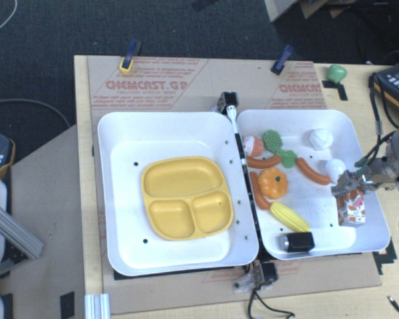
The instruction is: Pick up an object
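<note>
Gripper (349, 186) down at four o'clock in right bin (359, 241), just above small carton (352, 210), presumably lining up to grab; jaw state impossible to tell.

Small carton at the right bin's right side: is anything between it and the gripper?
Nothing visible stands between them. The gripper sits right at the top edge of the small carton in the right bin. The nearest other things, a white ball and a sausage, lie to the camera view's upper left, off that path.
</note>
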